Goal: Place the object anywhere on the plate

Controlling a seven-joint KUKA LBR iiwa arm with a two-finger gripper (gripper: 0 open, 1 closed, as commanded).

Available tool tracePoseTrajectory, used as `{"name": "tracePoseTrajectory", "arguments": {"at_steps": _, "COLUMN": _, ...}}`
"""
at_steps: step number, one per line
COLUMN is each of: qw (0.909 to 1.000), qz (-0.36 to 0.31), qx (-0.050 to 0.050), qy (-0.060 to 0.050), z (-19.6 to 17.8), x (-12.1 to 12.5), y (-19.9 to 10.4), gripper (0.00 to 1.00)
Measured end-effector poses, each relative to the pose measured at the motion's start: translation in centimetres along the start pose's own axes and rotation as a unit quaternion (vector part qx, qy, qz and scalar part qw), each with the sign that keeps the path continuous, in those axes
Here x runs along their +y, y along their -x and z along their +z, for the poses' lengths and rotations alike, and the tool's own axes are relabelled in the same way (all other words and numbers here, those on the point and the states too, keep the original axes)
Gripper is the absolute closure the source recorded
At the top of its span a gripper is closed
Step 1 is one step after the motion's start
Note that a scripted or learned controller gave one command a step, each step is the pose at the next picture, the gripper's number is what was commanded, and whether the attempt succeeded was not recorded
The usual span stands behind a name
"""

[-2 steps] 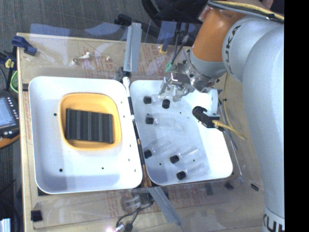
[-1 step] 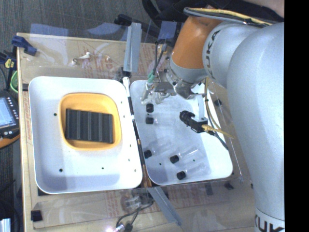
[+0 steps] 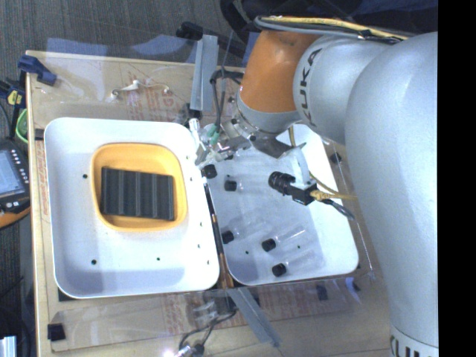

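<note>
On the wooden tabletop (image 3: 104, 76), in the left white bin (image 3: 67, 259), a dark ribbed block (image 3: 137, 193) is seen already lying on the yellow plate (image 3: 137, 155), lower left of the fingers (image 3: 208, 146), whose open or closed state cannot be told.

A yellow-orange plate (image 3: 138, 157) with rounded corners lies flat in the left white bin (image 3: 74, 262), a little toward its upper left. On the plate rests a dark grey, ribbed rectangular object (image 3: 137, 193), lying flat with its ridges running across its short side. It covers the plate's lower middle, leaving the yellow rim showing all around.
</note>
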State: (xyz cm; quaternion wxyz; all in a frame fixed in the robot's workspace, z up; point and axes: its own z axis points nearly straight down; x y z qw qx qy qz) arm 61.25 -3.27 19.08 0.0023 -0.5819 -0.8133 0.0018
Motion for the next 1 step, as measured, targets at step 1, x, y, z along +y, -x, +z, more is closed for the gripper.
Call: {"name": "tracePoseTrajectory", "arguments": {"at_steps": 1, "qw": 1.0000, "qz": 0.000, "qx": 0.000, "qy": 0.000, "z": -0.02, "x": -0.02, "y": 0.07, "gripper": 0.00}}
